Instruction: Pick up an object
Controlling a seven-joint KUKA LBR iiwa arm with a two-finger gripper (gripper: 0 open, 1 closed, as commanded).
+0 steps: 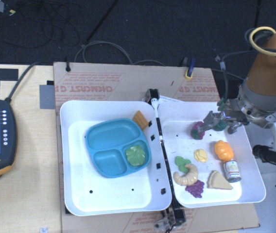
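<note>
**Pincer low over the right bin**

While the worktop (26, 188) carries two white bins, the left bin (79, 198) holds a blue divided plate (113, 147) with a green piece (136, 155). In the right bin (254, 188), the pincer (215, 124), fingers spread, touches a purple-green toy (198, 130); near it lie an orange (223, 150), a can (232, 171) and a croissant (186, 174).

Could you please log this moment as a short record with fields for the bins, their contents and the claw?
left bin: blue divided tray with a green item in one compartment; tan piece by the tray's far corner
right bin: purple item, orange fruit, small can, purple grapes, other toy foods
claw: low over right bin, beside the purple item
</note>
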